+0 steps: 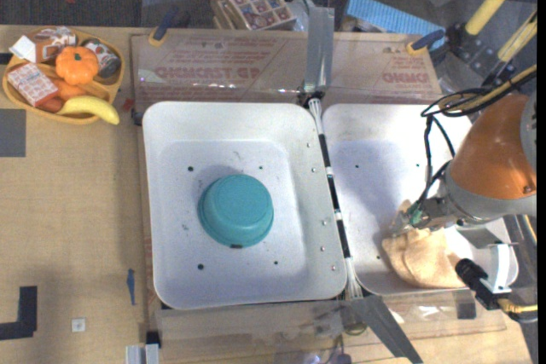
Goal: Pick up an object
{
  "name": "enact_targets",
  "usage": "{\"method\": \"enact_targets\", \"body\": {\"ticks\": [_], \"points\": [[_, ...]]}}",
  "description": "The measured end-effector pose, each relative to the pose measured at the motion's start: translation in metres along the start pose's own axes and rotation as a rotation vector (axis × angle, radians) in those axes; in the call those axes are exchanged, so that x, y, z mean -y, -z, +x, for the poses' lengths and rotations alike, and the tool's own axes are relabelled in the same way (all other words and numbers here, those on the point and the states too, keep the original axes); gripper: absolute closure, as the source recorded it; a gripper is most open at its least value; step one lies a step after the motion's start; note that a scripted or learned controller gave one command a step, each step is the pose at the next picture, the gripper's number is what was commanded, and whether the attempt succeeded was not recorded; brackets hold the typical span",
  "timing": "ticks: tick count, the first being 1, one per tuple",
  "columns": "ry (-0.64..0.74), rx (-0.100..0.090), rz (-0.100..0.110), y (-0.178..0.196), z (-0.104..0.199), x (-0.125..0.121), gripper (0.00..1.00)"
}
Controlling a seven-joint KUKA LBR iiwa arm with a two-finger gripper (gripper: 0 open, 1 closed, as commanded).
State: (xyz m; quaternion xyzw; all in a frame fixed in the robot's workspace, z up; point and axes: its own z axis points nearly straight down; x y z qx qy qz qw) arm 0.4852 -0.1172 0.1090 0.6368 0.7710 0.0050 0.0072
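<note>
You've got a teal bowl [236, 210] sitting upside down in the middle of the left bin [171, 132], bare white floor on every side of it. The divider [328, 183] runs between the two bins, so mind that ridge. Over in the right bin [367, 158], a tan cloth lump [422, 258] lies at the near right corner, hard by the front rim. Your arm [495, 158] hangs over that same corner, and the gripper [415, 216] is down at the lump's upper edge; how far the jaws are open, and whether they have any cloth, you cannot tell from here. A black cable [439, 158] loops beside the wrist. Left and far parts of the right bin are open floor. Off at the bench's far left, a yellow dish [17, 89] holds a banana [90, 107] and a small pumpkin [77, 65], well away from both bins.
</note>
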Motion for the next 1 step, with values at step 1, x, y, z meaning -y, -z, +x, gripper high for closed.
{"method": "enact_targets", "body": {"ticks": [1], "points": [[-0.055,-0.003,0.017,0.1434,0.0148,-0.0823,1.00]]}}
